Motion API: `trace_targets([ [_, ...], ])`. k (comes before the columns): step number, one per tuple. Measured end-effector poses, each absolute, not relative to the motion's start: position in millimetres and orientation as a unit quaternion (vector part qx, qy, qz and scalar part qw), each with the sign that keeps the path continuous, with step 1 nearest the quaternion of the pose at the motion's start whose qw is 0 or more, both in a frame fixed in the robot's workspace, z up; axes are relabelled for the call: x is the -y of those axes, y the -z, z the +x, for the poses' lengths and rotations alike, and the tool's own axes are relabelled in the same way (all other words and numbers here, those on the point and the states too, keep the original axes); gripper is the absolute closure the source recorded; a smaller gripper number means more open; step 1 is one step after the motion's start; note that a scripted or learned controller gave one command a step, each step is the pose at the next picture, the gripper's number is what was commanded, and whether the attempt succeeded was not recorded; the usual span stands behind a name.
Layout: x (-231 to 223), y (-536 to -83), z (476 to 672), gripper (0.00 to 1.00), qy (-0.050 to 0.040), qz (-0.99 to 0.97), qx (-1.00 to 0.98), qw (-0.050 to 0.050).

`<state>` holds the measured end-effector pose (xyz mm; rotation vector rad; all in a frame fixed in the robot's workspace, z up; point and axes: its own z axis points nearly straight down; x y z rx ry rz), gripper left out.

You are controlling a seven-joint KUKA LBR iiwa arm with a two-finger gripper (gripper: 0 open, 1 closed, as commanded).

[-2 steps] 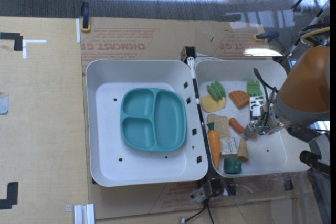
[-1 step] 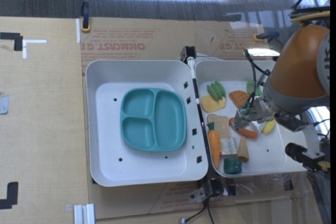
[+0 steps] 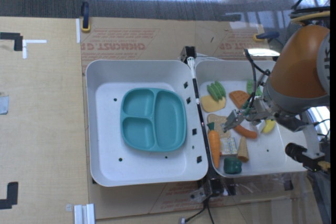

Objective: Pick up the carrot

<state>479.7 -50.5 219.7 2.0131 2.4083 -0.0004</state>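
You are looking at a teal divided plate (image 3: 154, 119) sitting in the left bin (image 3: 97, 128), the carrot (image 3: 214, 148) lying along the right bin's (image 3: 273, 157) left wall, apparently green top up-frame, and the gripper (image 3: 234, 121) hovering just beside it, fingers parted, gripping nothing.

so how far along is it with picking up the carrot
Done: the arm has reached over the right bin, and its gripper hangs above the toy food. In hand: nothing that I can see; the carrot lies flat by the bin's left wall, below and left of the gripper and apart from it. Left: shift over the carrot, descend, grasp and lift. The teal tray sits in the left bin.
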Motion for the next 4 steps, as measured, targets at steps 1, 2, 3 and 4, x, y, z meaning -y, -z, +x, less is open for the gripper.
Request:
trace_targets([
  [1, 13, -190, 489.3, 0.0, 0.0019, 0.695, -0.719, -0.002],
  [2, 33, -191, 499.6, 0.0, 0.0015, 0.731, -0.682, 0.0],
  [3, 5, -191, 478.1, 0.0, 0.0017, 0.75, -0.661, -0.001],
  [4, 67, -191, 477.9, 0.0, 0.0015, 0.788, -0.616, 0.0],
])
